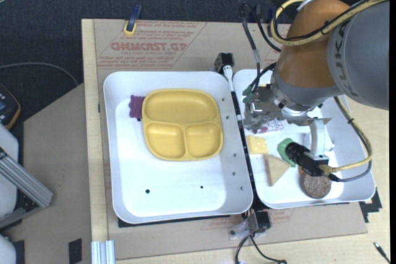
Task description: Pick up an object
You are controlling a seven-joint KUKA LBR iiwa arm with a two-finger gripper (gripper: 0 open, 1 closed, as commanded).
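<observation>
- The claw (pixel 263 113) sits low in the right bin (pixel 354 133), by its left wall; I can't tell how open it is, or whether it holds anything.
- A yellow block (pixel 257 145) lies just beside the claw, toward the bin's near edge.

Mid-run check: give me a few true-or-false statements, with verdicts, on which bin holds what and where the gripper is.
1. The yellow three-compartment plastic tray lies in the white bin on the view's left. True.
2. The small purple object lies in the white bin on the view's right. False: it is in the left bin, against the tray's left edge.
3. The brown round disc lies near the right bin's front edge. True.
4. The gripper is above the yellow tray. False: it is over the right bin.
5. The small green object rests in the tray. False: it is in the right bin.
</observation>
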